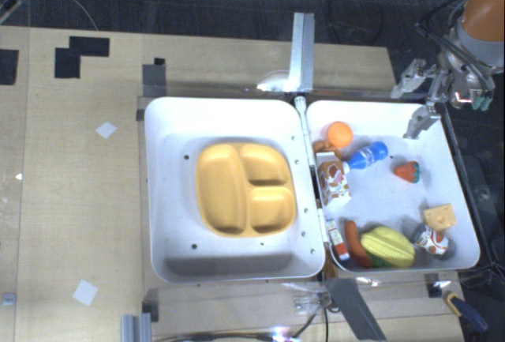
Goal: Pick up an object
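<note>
The right bin holds several small objects: an orange ball, a blue bottle, a red strawberry, a printed carton, a cheese wedge, a yellow corn cob, a red sausage and a small can. My gripper hangs over the bin's far right corner. It is open, with nothing between its fingers. It stands well above and to the right of the strawberry.
The left bin holds a yellow divided tray. A metal post rises behind the wall between the two bins. The wooden bench stretches out to the left.
</note>
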`<action>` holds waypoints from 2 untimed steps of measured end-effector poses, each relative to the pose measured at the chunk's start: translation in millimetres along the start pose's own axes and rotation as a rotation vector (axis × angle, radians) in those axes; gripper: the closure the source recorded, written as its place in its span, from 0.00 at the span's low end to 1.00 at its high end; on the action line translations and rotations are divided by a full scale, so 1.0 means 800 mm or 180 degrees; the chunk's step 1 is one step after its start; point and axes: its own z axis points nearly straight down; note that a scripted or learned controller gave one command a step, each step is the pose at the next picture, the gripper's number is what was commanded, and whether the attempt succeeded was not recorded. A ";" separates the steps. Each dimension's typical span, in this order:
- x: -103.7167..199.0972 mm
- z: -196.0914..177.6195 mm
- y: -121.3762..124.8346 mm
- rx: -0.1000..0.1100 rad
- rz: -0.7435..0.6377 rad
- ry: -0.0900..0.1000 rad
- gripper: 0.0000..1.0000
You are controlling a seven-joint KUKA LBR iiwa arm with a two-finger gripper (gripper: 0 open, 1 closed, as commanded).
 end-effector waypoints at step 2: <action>-0.002 0.198 -0.015 0.0003 0.1338 -0.0014 0.00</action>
